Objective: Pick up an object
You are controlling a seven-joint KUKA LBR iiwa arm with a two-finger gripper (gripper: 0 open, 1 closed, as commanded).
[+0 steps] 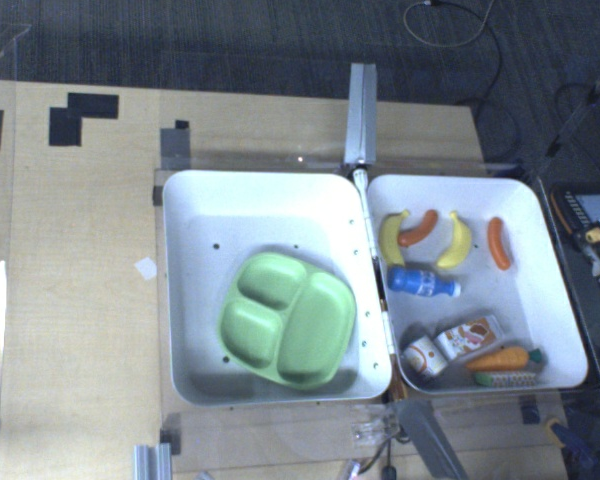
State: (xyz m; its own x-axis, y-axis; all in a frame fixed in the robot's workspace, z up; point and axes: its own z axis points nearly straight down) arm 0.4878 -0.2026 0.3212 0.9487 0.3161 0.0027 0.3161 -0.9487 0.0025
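Looking over the right bin (550, 268) for something to lift, we are favouring the blue bottle (423, 284), lying on its side near the dividing wall, just below the bananas (454, 243) and a sausage (417, 229). We are judging a grasp across its narrow body safest, clear of those neighbours. A carrot (500, 359) and carton (467, 338) are lying nearer the front. We cannot tell the hand's state. The left bin (195, 268) is holding a green tray (288, 318) on the wooden bench (70, 268).
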